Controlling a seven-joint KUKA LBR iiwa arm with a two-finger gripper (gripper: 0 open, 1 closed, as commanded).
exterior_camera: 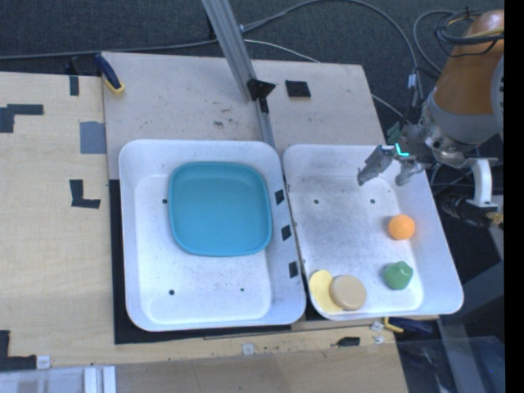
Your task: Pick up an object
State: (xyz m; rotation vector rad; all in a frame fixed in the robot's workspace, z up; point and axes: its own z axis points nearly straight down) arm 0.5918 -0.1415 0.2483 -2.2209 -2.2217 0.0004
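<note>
My gripper [388,169] hangs over the top right corner of the right bin [327,170]. Fingers apart, nothing between them.

Nearest target: orange ball [401,227], below me near the bin's right wall. Green piece [398,275] sits further down; tan disc [348,291] lies on the yellow piece [320,289] at the lower edge. Left bin [139,219] has a blue plate [219,208].

Plan, as I judge it: go for the ball. Centre over it before descending, fingers straddling its middle, clear of the wall. It will likely roll if I nudge it, so close square and slow.
</note>
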